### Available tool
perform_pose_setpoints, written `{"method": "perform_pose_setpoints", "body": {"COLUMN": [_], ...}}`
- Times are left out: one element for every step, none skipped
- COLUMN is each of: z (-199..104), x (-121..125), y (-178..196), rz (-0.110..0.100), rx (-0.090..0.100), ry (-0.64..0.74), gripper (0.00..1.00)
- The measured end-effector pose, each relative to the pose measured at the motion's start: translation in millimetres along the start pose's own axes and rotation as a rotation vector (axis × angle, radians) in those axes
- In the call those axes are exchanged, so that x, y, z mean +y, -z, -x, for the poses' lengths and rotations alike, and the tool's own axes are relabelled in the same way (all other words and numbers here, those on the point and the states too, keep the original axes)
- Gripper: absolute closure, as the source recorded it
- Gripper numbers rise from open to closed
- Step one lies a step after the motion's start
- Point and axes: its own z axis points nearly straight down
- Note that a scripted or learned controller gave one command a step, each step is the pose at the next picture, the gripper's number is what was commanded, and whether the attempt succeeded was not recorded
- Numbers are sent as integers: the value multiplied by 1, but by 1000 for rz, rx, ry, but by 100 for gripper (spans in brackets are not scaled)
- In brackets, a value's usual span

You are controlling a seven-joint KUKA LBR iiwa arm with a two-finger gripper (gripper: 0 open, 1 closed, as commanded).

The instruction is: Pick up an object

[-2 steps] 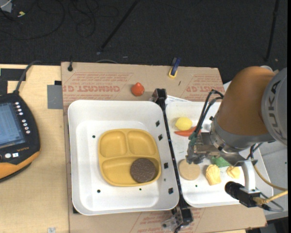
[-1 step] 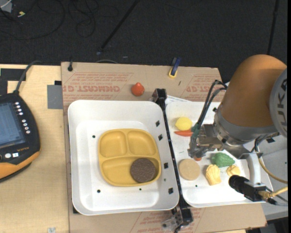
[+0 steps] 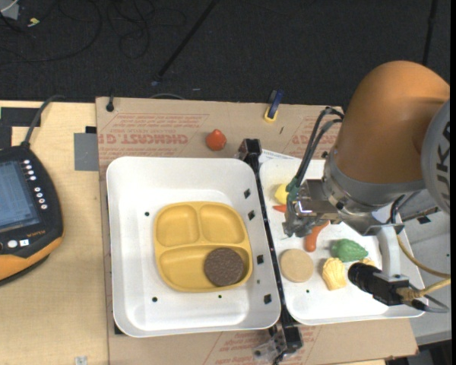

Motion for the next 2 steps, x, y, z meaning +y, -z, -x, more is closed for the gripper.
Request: {"method": "perform_pose_setpoints", "body": {"z": [-52,17], "x": [6,-1], "y": [68,132], "rz": [4,5], "rx": [1,-2], "ry": [3,-8], "gripper": [100,100]}}
